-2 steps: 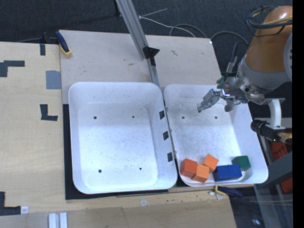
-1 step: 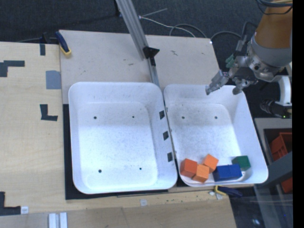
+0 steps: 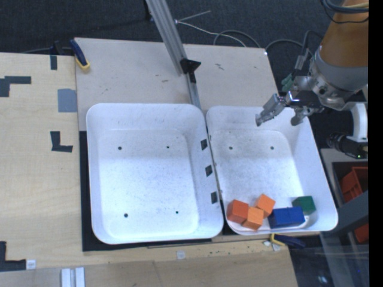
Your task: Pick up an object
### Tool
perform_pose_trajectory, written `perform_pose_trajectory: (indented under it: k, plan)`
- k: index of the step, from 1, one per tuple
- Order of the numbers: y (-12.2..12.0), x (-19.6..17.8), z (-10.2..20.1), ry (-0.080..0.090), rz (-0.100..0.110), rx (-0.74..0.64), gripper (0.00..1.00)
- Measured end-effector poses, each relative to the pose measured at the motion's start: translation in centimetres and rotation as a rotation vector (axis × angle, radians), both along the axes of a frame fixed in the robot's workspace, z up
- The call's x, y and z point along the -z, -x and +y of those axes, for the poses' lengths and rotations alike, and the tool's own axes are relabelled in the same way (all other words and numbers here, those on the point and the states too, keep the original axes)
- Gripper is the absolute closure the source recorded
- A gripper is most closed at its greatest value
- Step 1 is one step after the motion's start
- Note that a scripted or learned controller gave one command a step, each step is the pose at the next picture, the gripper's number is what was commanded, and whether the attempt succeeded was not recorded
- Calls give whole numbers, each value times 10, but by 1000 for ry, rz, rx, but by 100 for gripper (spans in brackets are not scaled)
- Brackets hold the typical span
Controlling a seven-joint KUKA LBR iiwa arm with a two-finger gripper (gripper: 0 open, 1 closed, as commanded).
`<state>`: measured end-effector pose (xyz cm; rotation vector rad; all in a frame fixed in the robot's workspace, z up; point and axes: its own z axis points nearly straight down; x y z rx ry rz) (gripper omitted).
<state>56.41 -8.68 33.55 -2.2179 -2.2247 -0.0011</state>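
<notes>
1. While the grey arm reaches in from the right, its tool hovers over the far rim of the right bin, fingers spread wide with nothing between them.
2. Two shallow white bins sit side by side on the tabletop; the left bin shows a bare, speckled floor.
3. Every candidate object is huddled in the right bin's near corner: an orange block, a second orange block, a third orange block, a blue block and a green block.
4. These blocks touch or nearly touch one another and press against the bin's near wall, well apart from the tool.
5. Judging from this, the pick has not begun: the tool would need to travel toward the near corner, and the crowding there could make a clean grasp difficult.
</notes>
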Motion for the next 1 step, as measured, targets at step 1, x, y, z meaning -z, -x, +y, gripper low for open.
perform_pose_trajectory:
  k: [1]
  plan:
    - [45, 32, -10, 1, 6, 5, 0]
